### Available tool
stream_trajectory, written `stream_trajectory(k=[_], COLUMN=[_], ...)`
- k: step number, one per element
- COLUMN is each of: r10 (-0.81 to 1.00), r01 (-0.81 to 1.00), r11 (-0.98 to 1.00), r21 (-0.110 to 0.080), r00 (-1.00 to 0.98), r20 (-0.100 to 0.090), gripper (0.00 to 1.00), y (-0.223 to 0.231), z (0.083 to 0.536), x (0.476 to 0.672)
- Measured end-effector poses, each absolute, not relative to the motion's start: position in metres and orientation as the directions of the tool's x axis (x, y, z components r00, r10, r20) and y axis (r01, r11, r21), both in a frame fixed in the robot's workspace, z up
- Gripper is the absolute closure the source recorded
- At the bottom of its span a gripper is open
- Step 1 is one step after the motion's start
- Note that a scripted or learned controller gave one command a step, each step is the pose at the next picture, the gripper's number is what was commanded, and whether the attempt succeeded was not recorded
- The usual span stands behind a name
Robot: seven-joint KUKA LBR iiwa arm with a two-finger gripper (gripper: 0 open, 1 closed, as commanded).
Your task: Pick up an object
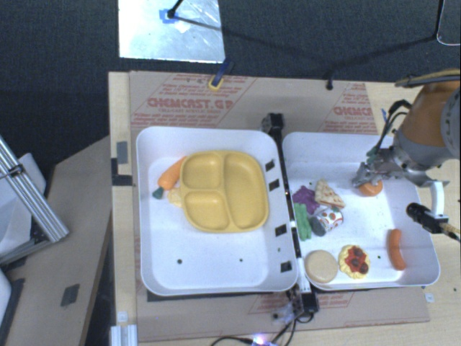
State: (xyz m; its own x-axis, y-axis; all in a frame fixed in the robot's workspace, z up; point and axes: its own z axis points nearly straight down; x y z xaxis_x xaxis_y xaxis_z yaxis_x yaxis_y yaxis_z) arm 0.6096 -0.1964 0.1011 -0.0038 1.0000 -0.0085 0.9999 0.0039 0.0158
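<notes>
My gripper (369,179) is low over the back right part of the right bin (418,265). A small orange piece (372,189) lies on the bin floor right under its tip, touching or nearly touching it. Whether the piece is gripped is hidden by the gripper body. Further left in this bin lie a tan wedge (329,193), a purple piece (305,197), a green piece (305,226) and a red-and-white cup (329,219). Near the front edge are a round tan bun (322,266), a red-and-yellow disc (354,261) and a sausage (395,249).
The left bin (216,272) holds a yellow divided plate (219,190) with a carrot (171,174) beside its left rim. A black divider (284,193) runs between the bins. The grey arm (432,132) leans in from the right above the right bin's wall.
</notes>
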Motion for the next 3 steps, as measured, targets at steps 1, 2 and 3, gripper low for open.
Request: stream_trajectory(k=[1, 2, 3], r10=[1.0, 1.0, 1.0], r01=[1.0, 1.0, 1.0], r11=[0.004, 0.006, 0.005], r21=[0.007, 0.009, 0.005], r00=[-0.004, -0.006, -0.005], r20=[-0.002, -0.003, -0.002], gripper=[1.0, 1.0, 1.0], y=[-0.204, -0.202, -0.202], z=[0.149, 0.21, 0.226], x=[0.614, 0.624, 0.626])
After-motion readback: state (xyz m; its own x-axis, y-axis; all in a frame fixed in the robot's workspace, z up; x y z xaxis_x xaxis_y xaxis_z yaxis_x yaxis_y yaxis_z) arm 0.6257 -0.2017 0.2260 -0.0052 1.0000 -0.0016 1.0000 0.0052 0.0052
